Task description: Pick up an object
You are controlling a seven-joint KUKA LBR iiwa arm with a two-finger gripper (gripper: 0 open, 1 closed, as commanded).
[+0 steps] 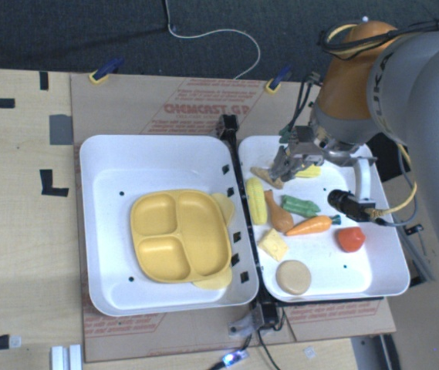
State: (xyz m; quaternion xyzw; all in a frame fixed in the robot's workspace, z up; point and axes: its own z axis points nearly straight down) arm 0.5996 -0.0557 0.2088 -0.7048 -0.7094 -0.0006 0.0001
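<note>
My gripper [284, 169] hangs low over the back left part of the right bin [381, 280]. Just under and left of it lies a small tan piece [264, 175], and a yellow piece [310, 173] peeks out on its right. Closer to the front lie a corn cob [256, 200], a brown piece [280, 216], a green vegetable [300, 205], a carrot [310, 226], a red tomato [350, 240], a yellow cheese wedge [274, 245] and a round tan bun [293, 277]. Whether the gripper touches the tan piece cannot be told.
The left bin [107, 206] holds a yellow divided plate [180, 233] with a flat yellow sheet [213, 278] under its front edge. A black clip row [238, 206] runs along the wall between the bins. A black cable fitting [349, 203] hangs beside the arm.
</note>
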